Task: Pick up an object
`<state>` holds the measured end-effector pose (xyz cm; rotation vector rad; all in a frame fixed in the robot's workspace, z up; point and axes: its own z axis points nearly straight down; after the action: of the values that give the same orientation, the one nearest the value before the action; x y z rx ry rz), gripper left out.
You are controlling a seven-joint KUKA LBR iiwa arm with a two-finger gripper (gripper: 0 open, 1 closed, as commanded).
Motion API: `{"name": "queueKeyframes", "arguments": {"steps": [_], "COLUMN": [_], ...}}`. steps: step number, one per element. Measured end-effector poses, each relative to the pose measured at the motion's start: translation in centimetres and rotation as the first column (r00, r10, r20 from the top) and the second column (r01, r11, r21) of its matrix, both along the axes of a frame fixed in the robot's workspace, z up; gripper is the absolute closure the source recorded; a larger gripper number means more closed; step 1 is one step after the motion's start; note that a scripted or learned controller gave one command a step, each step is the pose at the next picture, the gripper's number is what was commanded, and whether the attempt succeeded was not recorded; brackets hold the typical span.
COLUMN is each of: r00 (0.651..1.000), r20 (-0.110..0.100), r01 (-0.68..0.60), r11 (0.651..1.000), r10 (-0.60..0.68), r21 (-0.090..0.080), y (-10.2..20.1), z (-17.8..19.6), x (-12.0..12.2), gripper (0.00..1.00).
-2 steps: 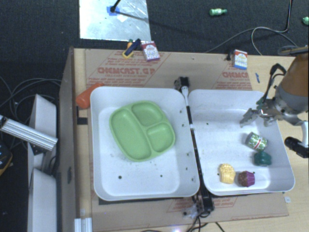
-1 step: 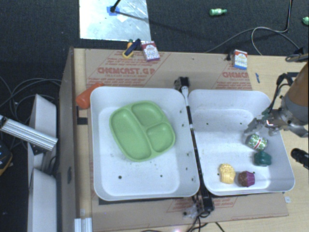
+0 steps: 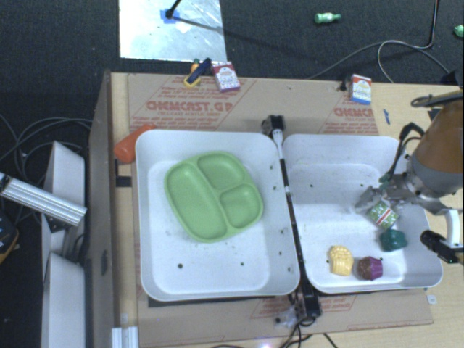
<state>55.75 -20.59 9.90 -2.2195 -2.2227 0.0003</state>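
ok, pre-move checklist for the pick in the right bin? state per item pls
1. Gripper over right bin: ok, it sits low near the bin's right side.
2. Target under the gripper: ok, a green-and-white packet lies right at the tip.
3. Packet held between fingers: cannot tell, the view is too small there.
4. Neighbours apart from the target: not ok, the teal toy sits right beside the packet; the yellow toy and purple toy lie further off.
5. Left bin out of the way: ok, its green tray is well away from the arm.
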Motion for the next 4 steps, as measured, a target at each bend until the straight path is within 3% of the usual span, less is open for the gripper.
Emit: {"name": "queueKeyframes", "arguments": {"steps": [1,2,3,4], "r00": [1.0,1.0,1.0,1.0], "r20": [0.005,0.004,0.0,0.005], "r01": [-0.001,-0.001,0.001,-0.001], "r11": [1.0,1.0,1.0,1.0], "r10": [0.001,0.001,-0.001,0.001], "r21": [-0.001,-0.001,0.0,-0.001], "y": [-0.1,-0.1,0.3,0.3], "z": [1.2,1.2,-0.9,0.2], "x": [0.2,0.2,-4.0,-3.9], "gripper": [1.0,0.0,0.0,1.0]}}
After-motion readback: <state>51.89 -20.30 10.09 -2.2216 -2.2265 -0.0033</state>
